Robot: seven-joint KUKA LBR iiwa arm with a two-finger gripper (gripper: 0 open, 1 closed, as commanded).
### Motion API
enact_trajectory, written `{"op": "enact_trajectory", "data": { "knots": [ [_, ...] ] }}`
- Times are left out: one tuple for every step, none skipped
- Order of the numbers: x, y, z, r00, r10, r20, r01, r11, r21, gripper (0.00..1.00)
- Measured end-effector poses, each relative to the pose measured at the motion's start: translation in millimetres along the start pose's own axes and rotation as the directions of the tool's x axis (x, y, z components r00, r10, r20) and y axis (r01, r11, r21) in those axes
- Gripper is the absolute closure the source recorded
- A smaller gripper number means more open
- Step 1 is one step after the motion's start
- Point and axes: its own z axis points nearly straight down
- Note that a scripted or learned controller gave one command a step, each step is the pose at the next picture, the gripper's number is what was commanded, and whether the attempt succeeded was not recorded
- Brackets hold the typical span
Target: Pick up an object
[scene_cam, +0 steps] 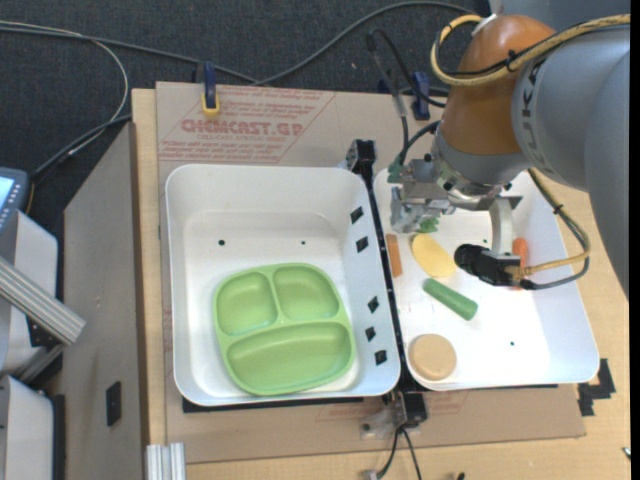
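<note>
Grey arm (585,98), orange band (500,53) (glossy), yellow cable (455,38) looped above.

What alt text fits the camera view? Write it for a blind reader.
A grey arm with an orange band reaches from the right, its gripper low over the right bin, just above a yellow object, a green stick and a tan disc. The left bin holds a green divided plate.

Arm (560,78) cut off by top and right edges; it hides the right bin's (560,318) far wall; gripper fingers indistinct
</note>
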Motion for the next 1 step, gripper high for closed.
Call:
{"op": "enact_trajectory", "data": {
  "knots": [
    [41.1, 13.2, -7.1, 1.000, 0.001, 0.000, -0.001, 1.000, -0.001, 1.00]
  ]
}}
